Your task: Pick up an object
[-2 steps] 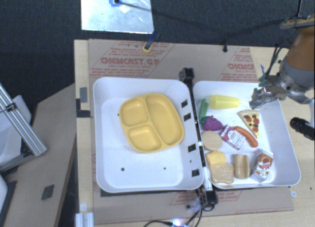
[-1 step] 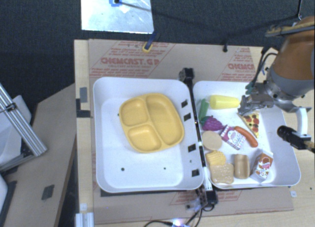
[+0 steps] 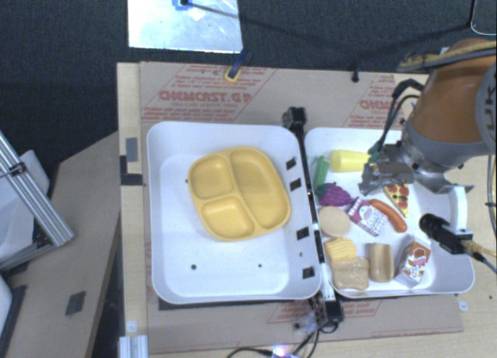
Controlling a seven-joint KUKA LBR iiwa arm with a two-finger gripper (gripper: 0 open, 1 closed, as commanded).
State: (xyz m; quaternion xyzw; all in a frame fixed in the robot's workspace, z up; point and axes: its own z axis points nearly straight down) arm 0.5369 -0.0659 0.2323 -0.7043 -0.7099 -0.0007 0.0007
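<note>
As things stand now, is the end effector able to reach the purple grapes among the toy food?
Probably yes. The end effector hangs close to the purple grapes, whose top lies uncovered; only the green toy lies close beside them.

Arm [image 3: 444, 153] is showing a smooth, rounded grey wrist shell. A broad orange band [image 3: 454, 104] is sitting above it, with light glinting along the upper edge. Thin dark cables [image 3: 394, 108] are looping off the side and running toward the claw [image 3: 379, 178]. Claw is reading as a compact cluster of grey and dark metal. Finer detail is blurring; possibly small brackets or screws.
</note>
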